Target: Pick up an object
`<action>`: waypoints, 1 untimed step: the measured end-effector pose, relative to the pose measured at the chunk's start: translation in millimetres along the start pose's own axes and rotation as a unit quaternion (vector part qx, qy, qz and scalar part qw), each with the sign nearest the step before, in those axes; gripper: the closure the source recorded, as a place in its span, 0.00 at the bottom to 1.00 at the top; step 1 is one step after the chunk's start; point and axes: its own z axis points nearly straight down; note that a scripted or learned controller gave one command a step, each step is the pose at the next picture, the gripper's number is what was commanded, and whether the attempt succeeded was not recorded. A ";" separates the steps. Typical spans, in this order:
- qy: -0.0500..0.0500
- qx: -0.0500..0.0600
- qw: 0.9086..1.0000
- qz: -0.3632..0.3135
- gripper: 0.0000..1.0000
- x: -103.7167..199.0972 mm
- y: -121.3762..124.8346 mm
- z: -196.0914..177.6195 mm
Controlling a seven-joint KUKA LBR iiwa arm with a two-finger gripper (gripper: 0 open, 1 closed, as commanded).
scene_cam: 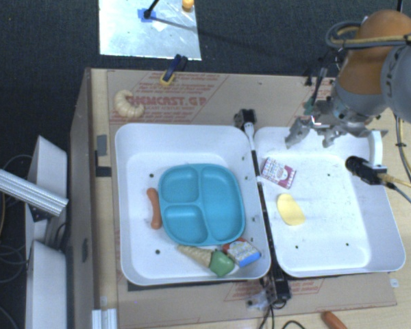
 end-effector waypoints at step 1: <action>0.000 -0.004 1.000 0.001 0.00 -1.5 -11.9 107.4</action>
